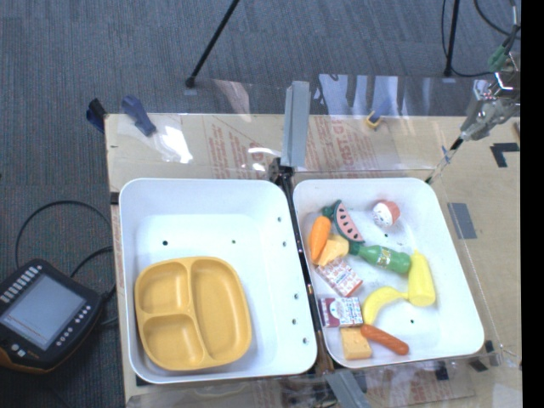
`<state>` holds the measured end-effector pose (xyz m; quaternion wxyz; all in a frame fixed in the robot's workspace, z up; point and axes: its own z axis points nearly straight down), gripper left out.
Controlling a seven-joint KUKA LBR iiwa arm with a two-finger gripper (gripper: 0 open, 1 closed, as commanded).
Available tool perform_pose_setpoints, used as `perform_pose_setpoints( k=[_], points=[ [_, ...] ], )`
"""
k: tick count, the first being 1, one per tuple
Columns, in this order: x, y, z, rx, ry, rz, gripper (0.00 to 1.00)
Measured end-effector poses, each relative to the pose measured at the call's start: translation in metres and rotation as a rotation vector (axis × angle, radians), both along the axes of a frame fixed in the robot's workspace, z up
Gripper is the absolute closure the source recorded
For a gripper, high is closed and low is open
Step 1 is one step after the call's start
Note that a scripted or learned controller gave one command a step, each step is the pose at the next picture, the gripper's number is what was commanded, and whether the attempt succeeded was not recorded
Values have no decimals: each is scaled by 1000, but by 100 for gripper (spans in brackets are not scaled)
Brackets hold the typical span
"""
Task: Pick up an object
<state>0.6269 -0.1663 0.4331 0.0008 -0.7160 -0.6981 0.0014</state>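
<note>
picking from the right bin (450, 228) means choosing a piece that stands apart, so start with the near edge: at about 6 o'clock in that bin lie an orange wedge (355, 344) and a small red sausage (384, 339), touching each other, with a dark red carton (340, 311) just behind. toward 3 o'clock a yellow banana (380, 301) and a yellow bottle-like piece (421, 280) sit close together. at the centre a green bottle (382, 257) lies on its side beside a red-and-white packet (339, 275); at 10 o'clock a carrot (318, 237), cheese wedge (333, 250) and watermelon slice (346, 220) crowd together. the round red-and-white toy (386, 214) at 12 o'clock has free space around it (probably the easiest target, though it may roll). the left bin (153, 206) holds a yellow divided plate (193, 313). farthest, at 1 o'clock beyond the bins, the gripper (483, 119) hangs well clear with nothing seen in it; whether it is spread or closed i cannot tell. descend straight and centred.
</note>
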Motion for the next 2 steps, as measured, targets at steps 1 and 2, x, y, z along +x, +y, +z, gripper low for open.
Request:
perform_pose_setpoints(
  k=[1, 2],
  points=[
    [1, 2, 9, -1, 2, 5, 100],
    [3, 4, 17, -1, 4, 13, 100]
  ],
)
